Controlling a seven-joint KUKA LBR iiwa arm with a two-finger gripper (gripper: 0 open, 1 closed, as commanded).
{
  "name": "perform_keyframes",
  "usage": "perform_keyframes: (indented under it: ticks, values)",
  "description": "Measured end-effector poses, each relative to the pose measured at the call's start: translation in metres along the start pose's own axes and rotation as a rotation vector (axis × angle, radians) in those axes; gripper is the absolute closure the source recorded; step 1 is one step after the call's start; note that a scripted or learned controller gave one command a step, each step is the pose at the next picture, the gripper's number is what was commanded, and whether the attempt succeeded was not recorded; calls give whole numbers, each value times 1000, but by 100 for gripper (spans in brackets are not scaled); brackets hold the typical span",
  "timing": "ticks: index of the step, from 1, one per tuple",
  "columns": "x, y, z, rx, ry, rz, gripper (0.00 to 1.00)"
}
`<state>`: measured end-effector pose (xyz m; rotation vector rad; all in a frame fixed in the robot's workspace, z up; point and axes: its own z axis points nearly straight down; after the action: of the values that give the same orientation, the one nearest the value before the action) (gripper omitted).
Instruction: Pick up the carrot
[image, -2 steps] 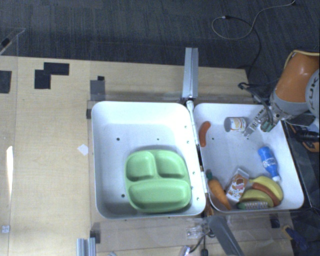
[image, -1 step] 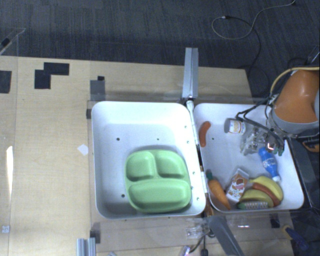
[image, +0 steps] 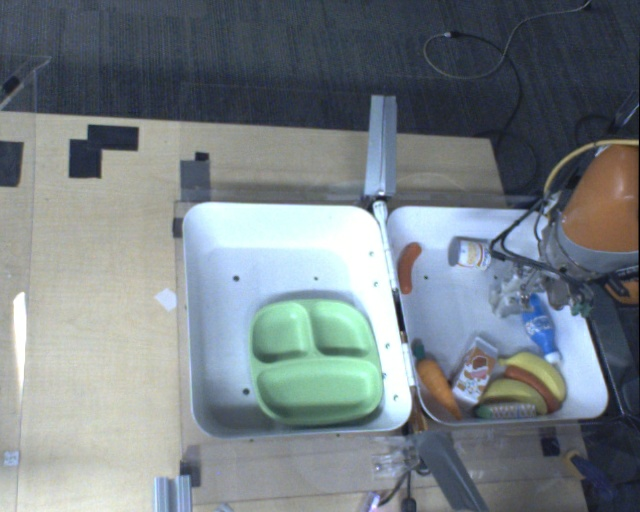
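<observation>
Green, the divided plate (image: 316, 364) lies in the left bin (image: 215, 300), toward its near side. Right of the plate, past the wall between bins, the carrot (image: 437, 387) lies in the right bin (image: 440, 230) at its near-left corner, beside a small carton (image: 475, 372). Farther right of the plate, bananas (image: 525, 380) sit at the near edge. The gripper (image: 515, 295) hovers above a blue bottle (image: 540, 332), well apart from the carrot; whether its jaws are open I cannot tell.
</observation>
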<state>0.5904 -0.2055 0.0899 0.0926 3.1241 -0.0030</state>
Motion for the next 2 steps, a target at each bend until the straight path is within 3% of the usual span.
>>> perform_keyframes:
  ticks: [1,2]
  values:
    - [-4,1,-13,0,-12,1,100]
    - [-49,15,2,-2,1,-341,100]
